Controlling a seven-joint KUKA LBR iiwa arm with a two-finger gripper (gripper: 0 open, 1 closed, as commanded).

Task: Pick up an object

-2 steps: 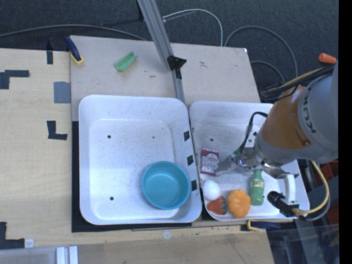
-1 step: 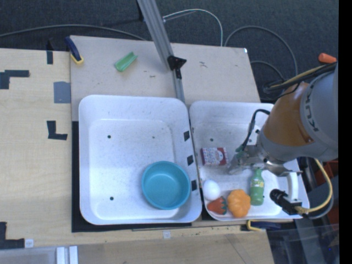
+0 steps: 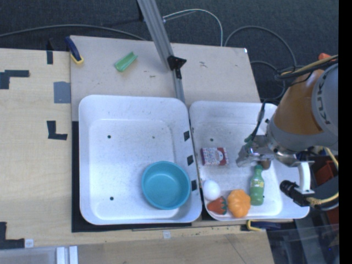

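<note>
The right bin (image 3: 231, 120) holds a small red-and-white packet (image 3: 213, 156), a white egg-shaped ball (image 3: 211, 189), a red item (image 3: 218, 205), an orange round fruit (image 3: 238, 203) and a green bottle (image 3: 256, 185). My gripper (image 3: 248, 154) hangs over the right bin, just right of the packet and directly above the green bottle's cap. The grey and orange arm reaches in from the right and covers the bin's right side. Nothing shows between the fingers.
A blue bowl (image 3: 165, 184) sits in the left bin (image 3: 132, 114) at its near right corner. A grey pole (image 3: 157, 26) slants over the bench behind the bins. A green object (image 3: 125, 62) and a blue-yellow clip (image 3: 74, 50) lie on the far bench.
</note>
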